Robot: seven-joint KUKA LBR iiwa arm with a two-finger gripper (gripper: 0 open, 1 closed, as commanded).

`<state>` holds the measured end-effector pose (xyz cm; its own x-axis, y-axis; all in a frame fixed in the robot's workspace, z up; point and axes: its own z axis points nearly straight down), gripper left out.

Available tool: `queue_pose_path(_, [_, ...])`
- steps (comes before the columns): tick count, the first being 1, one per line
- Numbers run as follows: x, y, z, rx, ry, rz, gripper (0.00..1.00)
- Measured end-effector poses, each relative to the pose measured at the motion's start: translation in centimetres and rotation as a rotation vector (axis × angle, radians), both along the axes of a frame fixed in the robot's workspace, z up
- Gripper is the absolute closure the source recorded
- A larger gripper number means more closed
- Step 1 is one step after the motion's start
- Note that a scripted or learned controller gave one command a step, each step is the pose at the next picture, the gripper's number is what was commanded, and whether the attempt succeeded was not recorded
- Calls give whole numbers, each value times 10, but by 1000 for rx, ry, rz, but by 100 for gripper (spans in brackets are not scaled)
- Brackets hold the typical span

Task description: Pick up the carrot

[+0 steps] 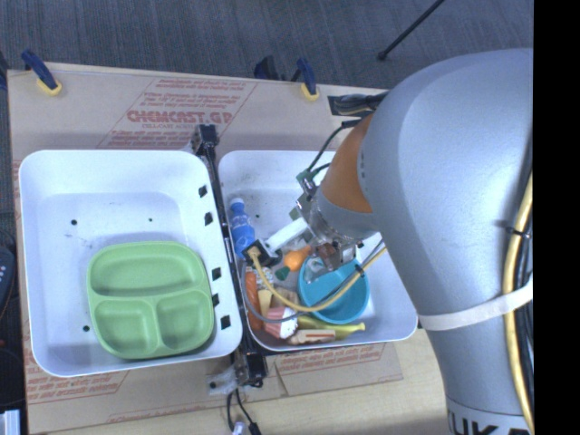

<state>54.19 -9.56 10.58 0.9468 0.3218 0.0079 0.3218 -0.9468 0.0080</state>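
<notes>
Carrot [251,286] lies along the left wall of the right bin [272,163], in the near half, partly under other clutter. Two white bins sit side by side on the desk [163,107]; the left bin [100,175] holds one green tray [149,299] toward its near side, with bare floor on its far side. The right bin is crowded near its near edge: one blue bottle [240,227], one blue bowl [337,295], one small orange piece [294,261], several yellow sticks. Its far half is open. The gripper [328,250] hangs over the bowl, right of the carrot and apart from it; whether it is spread or pressed together cannot be told.
</notes>
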Motion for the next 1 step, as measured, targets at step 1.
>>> queue_pose_path(1, [3, 24, 103, 12, 12, -67, 100])
